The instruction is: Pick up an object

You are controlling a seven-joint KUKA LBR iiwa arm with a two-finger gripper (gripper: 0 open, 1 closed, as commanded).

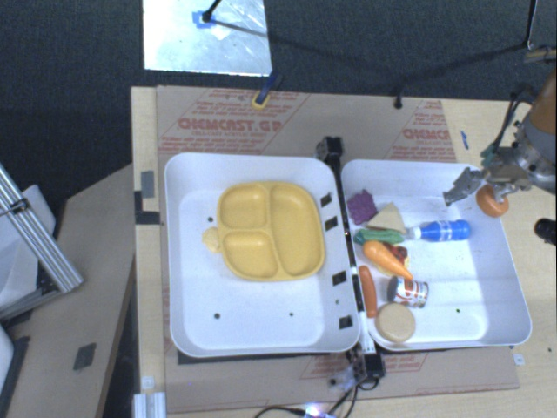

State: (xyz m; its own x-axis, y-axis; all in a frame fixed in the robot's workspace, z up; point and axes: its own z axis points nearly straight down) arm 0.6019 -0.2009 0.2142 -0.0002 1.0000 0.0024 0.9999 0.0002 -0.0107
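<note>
**Robot arm reaches over right bin, an orange piece at its wrist**

A grey arm enters from the right edge of the bench, its two-finger gripper [474, 185] hanging over the upper right corner of the right-hand shallow white bin [509, 299]. The grey fingers [458, 188] point left across the bin rim; whether they stand apart or together cannot be told from this angle. A small round orange object [493, 203] sits just below the gripper body, at the bin's right rim, and it is not clear whether it is gripped or merely lies there.

The remaining items cluster along the right bin's left side: a purple block [362, 205], a pale yellow wedge [389, 217], a green pod-shaped piece [379, 235], a blue and white bottle [440, 231] lying on its side, an orange toy carrot [386, 259], a slim red-orange stick [368, 290], a small red and white can [408, 293] and a flat beige disc [396, 323].

The left-hand shallow white bin [187, 320] holds a yellow plastic three-compartment tray [268, 230], with a small pale yellow lump [210, 239] touching its left edge.
</note>
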